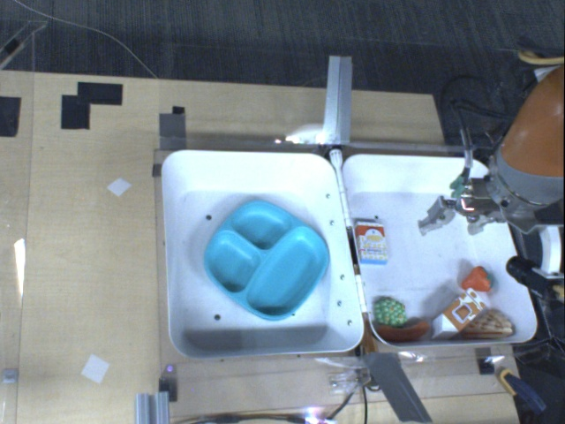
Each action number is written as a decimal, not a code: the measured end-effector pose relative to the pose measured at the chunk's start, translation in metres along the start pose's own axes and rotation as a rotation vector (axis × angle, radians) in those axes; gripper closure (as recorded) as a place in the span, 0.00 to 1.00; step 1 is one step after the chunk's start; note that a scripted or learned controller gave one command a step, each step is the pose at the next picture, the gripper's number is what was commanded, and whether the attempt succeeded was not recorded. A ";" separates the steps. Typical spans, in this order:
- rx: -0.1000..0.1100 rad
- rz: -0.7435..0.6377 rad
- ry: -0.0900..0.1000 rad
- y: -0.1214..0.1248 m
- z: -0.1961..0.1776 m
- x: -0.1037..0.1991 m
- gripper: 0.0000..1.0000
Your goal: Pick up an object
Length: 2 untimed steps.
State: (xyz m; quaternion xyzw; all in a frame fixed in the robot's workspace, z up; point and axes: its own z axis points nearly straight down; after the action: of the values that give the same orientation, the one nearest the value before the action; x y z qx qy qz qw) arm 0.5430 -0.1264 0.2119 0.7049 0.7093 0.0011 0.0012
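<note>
The left bin (177, 263) holds a blue divided dish (267, 259), wide and smooth, so the jaws (434, 216) would likely slip off it. In the right bin (406, 184), the jaws hang above bare floor; whether they are spread or pressed together cannot be told. The pickable things lie apart from them: a small carton (371, 243) by the dividing wall, and a green item (388, 310), an orange one (477, 278) and a wedge (488, 326) crowded along the near wall, where a descent risks striking the rim or nudging neighbours.

Blue divided plate (267, 259) in white bin (190, 193); orange toy (477, 278) nearby.
</note>
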 end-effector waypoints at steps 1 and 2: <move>0.001 -0.013 0.000 -0.054 0.048 -0.035 0.00; 0.000 0.137 0.000 -0.012 0.103 -0.079 0.00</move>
State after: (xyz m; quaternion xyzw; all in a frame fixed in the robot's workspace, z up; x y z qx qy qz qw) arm 0.5323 -0.2053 0.1091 0.7518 0.6593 0.0009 0.0012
